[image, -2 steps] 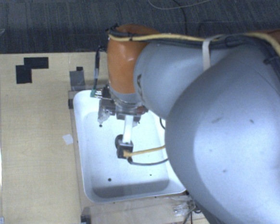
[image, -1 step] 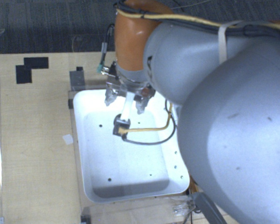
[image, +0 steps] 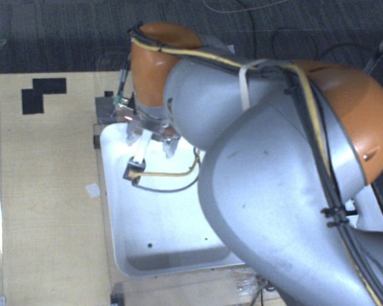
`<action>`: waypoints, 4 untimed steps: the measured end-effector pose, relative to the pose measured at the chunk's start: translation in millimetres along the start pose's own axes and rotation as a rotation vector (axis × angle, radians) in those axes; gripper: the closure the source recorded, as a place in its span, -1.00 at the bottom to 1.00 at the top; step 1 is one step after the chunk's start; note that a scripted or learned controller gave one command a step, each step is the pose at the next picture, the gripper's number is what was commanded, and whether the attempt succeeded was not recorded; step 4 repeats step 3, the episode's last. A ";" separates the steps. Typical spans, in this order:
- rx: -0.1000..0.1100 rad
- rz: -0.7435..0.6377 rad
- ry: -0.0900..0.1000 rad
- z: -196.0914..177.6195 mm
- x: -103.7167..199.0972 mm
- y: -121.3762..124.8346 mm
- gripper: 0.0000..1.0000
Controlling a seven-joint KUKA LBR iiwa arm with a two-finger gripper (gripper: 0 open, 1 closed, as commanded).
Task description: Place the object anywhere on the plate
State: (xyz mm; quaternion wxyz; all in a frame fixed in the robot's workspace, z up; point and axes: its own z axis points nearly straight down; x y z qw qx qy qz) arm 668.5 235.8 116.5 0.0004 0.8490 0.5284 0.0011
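My gripper (image: 154,142) hangs over the far left corner of a white bin (image: 130,253), below the orange wrist band (image: 152,66). Its two pale fingers (image: 139,138) stand apart with nothing between them, just above the bin floor. A yellowish cable (image: 170,176) with a small black plug (image: 135,170) loops from the wrist across the bin floor. The grey arm (image: 279,175) hides the right part of this bin and everything to its right.
Tan bench top (image: 43,194) lies left of the bin, with black markers (image: 41,93) at the far edge. A metal bracket (image: 105,106) sits at the bin's far corner. Dark carpet with a thin white wire (image: 279,2) runs along the back.
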 end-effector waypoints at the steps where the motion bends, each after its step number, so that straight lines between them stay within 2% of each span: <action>1: -0.006 -0.121 0.006 27.1 -32.0 -35.1 -1.00; 2: -0.002 0.105 0.003 -52.2 -13.1 -18.6 -1.00; 3: -0.003 0.134 0.004 -211.9 -37.1 19.5 -1.00; 4: -0.003 0.134 0.004 -211.9 -37.1 19.5 -1.00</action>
